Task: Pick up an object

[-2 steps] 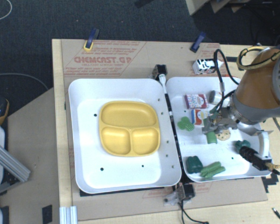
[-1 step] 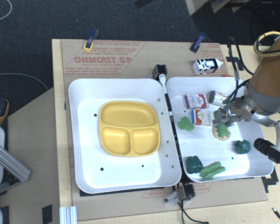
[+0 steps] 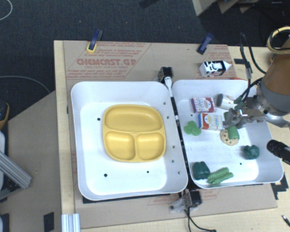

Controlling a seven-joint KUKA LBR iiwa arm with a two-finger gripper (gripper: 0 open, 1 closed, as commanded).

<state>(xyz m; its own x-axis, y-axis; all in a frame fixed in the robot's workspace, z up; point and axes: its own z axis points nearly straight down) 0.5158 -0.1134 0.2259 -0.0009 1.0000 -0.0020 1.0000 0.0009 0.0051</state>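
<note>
Nearest the camera in the right bin (image 3: 266, 174) lie a green bean-like toy (image 3: 219, 176) and a dark green piece (image 3: 200, 169), with a teal lump (image 3: 251, 152) further right. Beyond them the gripper (image 3: 233, 121) hangs directly above a speckled cookie-like toy (image 3: 229, 136); whether it grips anything cannot be told. Past it sit two small cartons (image 3: 206, 112) and a green leafy toy (image 3: 192, 128). The left bin (image 3: 84, 144) holds a yellow divided plate (image 3: 134, 132).

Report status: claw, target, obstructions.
Claw low over right white bin, grip state unreadable. Directly below: tan spotted cookie-like toy, not seen held. Red-and-white carton and blue-and-white carton crowd its left.
</note>
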